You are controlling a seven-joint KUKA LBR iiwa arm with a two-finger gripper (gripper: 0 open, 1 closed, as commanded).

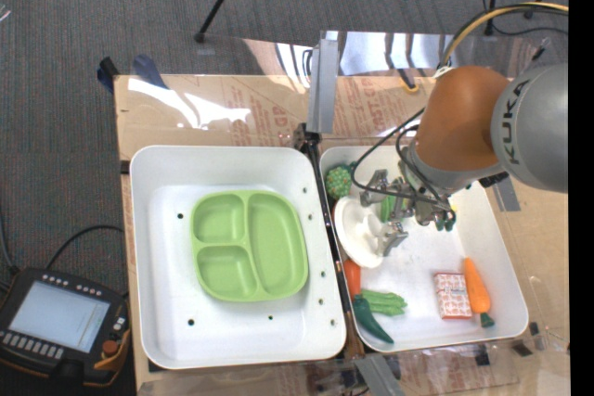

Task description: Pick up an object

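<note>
Camera view: carrot (477, 286) lies lengthwise, green end nearest

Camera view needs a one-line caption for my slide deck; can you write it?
KUKA arm's pincer hovers over a white plate in the right bin, while a green divided tray sits in the left bin.

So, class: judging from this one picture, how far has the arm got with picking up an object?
Done: the end effector is down in the right white bin, over the round white plate. In hand: nothing visibly held. Left: grasping and lifting; the orange toy carrot, the small red-patterned carton and the green toy pepper lie on the bin floor.
</note>
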